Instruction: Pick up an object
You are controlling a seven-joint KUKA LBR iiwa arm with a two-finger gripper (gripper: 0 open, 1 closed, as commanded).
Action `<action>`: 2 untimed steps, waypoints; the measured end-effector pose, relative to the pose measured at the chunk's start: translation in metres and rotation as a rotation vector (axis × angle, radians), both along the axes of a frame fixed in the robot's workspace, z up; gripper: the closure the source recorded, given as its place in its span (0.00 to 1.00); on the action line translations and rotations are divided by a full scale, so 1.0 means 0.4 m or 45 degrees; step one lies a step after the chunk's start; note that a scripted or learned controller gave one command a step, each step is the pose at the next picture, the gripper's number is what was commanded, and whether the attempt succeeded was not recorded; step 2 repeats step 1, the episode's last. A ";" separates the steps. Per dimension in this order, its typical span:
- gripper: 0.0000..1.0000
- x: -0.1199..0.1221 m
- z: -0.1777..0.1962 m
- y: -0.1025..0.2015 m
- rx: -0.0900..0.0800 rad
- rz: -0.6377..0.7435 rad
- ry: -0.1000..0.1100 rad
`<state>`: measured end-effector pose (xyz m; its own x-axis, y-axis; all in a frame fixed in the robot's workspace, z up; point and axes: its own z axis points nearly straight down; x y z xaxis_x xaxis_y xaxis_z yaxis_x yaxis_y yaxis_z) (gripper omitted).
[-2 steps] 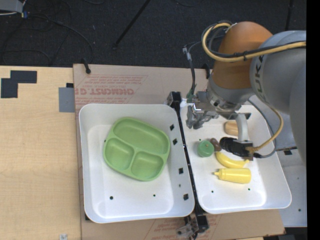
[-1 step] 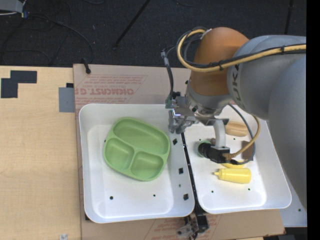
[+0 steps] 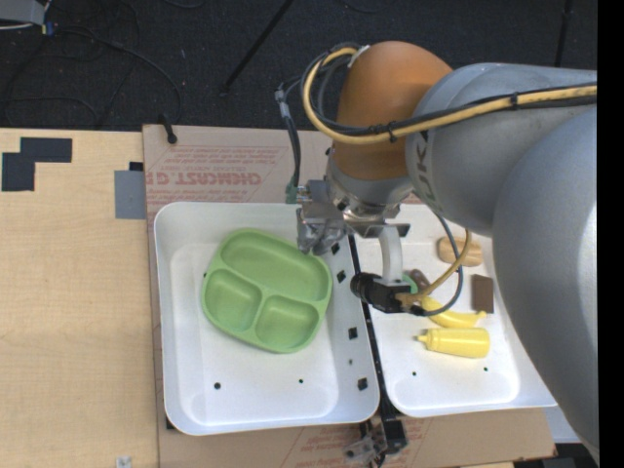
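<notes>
A light green divided plate (image 3: 265, 291) lies tilted in the left white bin (image 3: 195, 398). My gripper (image 3: 315, 230) hangs over the plate's far right rim, close to the wall between the two bins. I see nothing held in it. In the right bin (image 3: 458, 393) lie a yellow squeeze bottle (image 3: 456, 342), a yellow banana-like piece (image 3: 458, 317) just behind it, a small brown block (image 3: 481, 293) and a tan round piece (image 3: 458, 252), partly hidden by the arm.
The grey arm with its orange band (image 3: 390, 100) covers the back of the right bin and the view's right side. A brown cardboard sheet (image 3: 224, 169) lies under the bins, on a pale wooden bench (image 3: 68, 310).
</notes>
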<state>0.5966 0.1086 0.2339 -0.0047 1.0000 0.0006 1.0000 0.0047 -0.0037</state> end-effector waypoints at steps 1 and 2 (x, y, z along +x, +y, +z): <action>0.00 -0.001 -0.001 -0.004 -0.002 -0.003 0.001; 0.00 -0.001 -0.001 -0.004 -0.002 -0.003 0.001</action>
